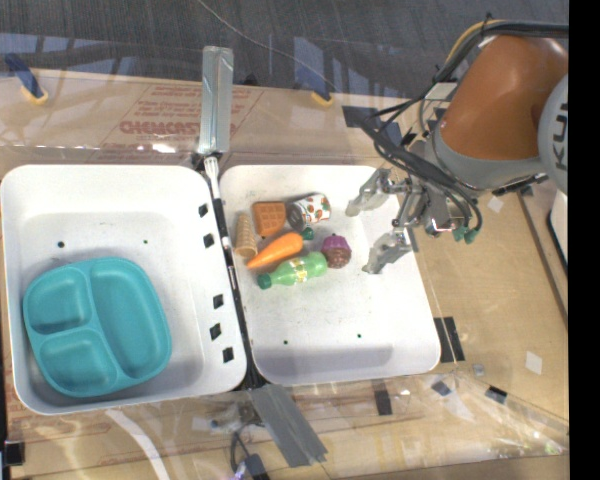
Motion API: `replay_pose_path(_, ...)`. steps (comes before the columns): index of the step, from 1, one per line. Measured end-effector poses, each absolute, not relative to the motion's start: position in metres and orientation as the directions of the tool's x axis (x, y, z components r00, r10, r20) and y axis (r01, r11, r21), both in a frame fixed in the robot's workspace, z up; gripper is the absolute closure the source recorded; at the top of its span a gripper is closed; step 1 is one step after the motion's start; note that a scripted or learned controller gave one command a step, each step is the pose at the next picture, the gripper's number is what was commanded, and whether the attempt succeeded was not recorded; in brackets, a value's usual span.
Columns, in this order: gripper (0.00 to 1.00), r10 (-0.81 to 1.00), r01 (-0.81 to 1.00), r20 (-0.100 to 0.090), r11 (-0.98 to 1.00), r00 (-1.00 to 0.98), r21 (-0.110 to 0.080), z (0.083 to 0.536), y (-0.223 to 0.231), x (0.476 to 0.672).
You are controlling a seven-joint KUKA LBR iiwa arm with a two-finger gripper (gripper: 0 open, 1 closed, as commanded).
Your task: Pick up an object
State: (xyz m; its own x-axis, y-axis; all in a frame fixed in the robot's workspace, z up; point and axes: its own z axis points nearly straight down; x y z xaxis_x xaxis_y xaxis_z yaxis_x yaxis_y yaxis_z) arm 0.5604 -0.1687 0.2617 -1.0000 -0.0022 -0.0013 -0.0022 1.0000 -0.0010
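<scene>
Arm (510,98) cut off at right edge

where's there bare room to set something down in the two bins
Right bin: bare floor along the near side, below the bottle and carrot; its far half is crowded with toys. Left bin: bare strip above the teal tray.
</scene>
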Motion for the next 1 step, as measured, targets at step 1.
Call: replay_pose_path(1,0.0,0.011,0.011,0.006,1.0,-1.0,0.001,0.1853,-0.1937,0.5552)
